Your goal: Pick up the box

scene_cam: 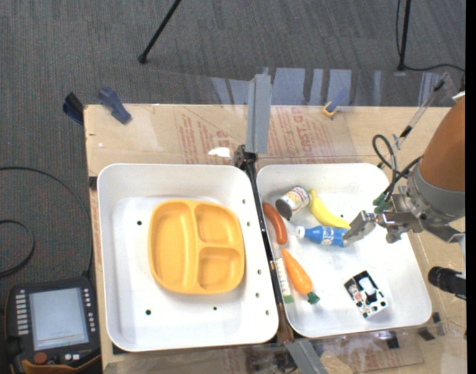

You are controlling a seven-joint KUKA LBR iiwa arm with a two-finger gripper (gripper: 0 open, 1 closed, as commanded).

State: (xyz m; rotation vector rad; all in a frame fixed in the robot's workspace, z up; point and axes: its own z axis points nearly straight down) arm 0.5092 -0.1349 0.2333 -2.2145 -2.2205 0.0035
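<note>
Although the arm runs off the right edge, its gripper hovers near the blue bottle; finger state is unclear. The box lies apart, lower in the right bin.

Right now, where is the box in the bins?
The box lies in the right bin, near its front right corner, right of the carrot and below the bottle.

We count two white bins, one yellow plate, one box, one banana, one carrot, one sausage, one bottle, one can.
</note>
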